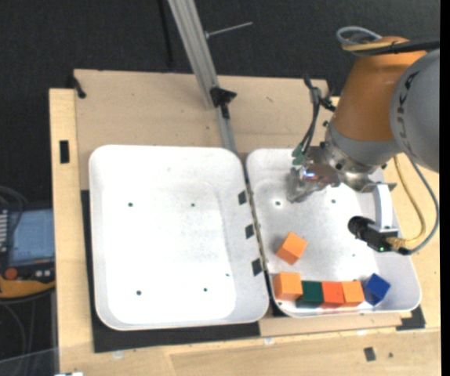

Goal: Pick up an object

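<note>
A: What is the gripper doing?

B: It hangs over the far part of the right bin, under the orange-banded arm. Whether it is open or shut I cannot tell; it looks small and blurred from here. Nothing shows in it.

A: And the objects?

B: All lie in the right bin. One orange cube sits alone, tilted, near the bin's middle, well apart from the gripper. Along the near wall runs a row of blocks: an orange block, a green block, a red-orange block, a paler orange block and a blue block, turned askew.

A: Surfaces?

B: Smooth white bins with rounded corners; the left bin bears a few dark specks. The blocks look matte and square-edged.
</note>
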